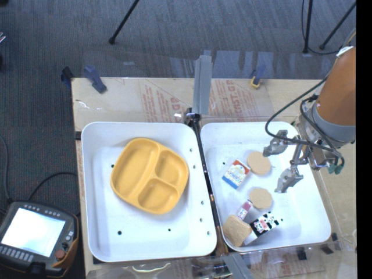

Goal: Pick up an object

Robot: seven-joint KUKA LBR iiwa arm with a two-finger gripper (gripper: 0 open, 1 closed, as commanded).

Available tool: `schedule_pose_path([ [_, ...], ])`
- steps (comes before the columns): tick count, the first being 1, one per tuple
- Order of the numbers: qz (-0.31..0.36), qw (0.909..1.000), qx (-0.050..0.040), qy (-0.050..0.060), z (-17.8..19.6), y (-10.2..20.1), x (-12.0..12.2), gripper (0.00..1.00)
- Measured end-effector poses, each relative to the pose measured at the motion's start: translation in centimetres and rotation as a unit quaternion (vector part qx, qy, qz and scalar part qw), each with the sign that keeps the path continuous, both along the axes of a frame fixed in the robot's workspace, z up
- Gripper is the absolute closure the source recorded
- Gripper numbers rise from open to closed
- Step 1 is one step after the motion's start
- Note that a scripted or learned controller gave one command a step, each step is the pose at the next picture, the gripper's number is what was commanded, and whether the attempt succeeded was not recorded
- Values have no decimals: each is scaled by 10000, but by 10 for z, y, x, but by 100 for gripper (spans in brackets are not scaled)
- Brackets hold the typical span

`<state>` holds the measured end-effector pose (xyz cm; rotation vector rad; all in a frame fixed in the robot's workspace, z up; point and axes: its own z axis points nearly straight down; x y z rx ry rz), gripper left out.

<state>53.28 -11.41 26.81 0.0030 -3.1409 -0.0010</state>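
My gripper (pixel 281 163) hangs over the right bin (pixel 308 231), its two grey fingers spread apart with nothing between them. Just left of it lies a round tan cookie (pixel 258 163). A second tan cookie (pixel 261 198) rests below it. A small white, blue and red carton (pixel 235 174) lies further left. Near the front of the bin are a slice of brown bread (pixel 236 229), a black-and-white patterned item (pixel 264 223) and a small pink-capped bottle (pixel 244 210).
The left bin (pixel 99 237) holds a yellow divided plate (pixel 150 175). A grey upright post (pixel 201 89) stands behind the seam between the bins. A teach pendant (pixel 36 235) lies at the lower left, off the bench.
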Motion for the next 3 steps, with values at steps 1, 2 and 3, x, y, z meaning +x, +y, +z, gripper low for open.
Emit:
schedule_pose_path([
  [1,47,10000,3,3,-19,-46,30,0],
  [2,-3060,9520,-3,35,-141,-77,8,0],
  [3,-3835,9235,-4,13,-182,-99,56,0],
])
